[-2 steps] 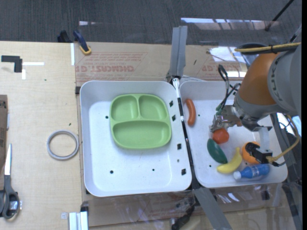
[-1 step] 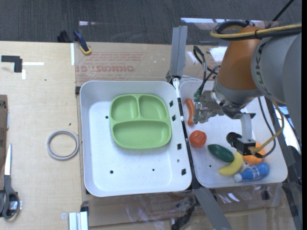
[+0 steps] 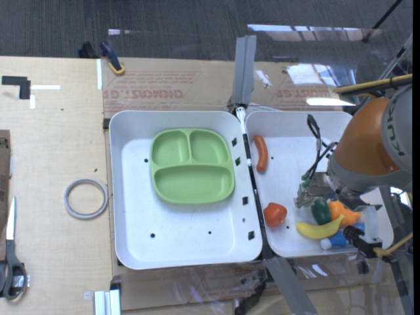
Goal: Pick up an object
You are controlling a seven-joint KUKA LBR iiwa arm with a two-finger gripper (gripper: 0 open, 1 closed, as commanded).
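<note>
My gripper (image 3: 307, 195) hangs low in the right bin (image 3: 289, 151), just left of a cluster of toy food. That cluster holds a dark green piece (image 3: 321, 212), an orange piece (image 3: 342, 211), a yellow banana (image 3: 317, 228) and a blue item (image 3: 338, 240). A red-orange pepper (image 3: 275, 213) lies to the gripper's lower left. An orange sausage (image 3: 261, 153) rests near the bin's left wall. The arm's grey and orange wrist (image 3: 364, 146) covers the bin's right side.
The left bin (image 3: 131, 195) holds a green divided plate (image 3: 192, 165). On the bench at left lie a roll of tape (image 3: 86, 197) and scissors (image 3: 11, 268). A grey divider post (image 3: 244, 71) stands behind the bins.
</note>
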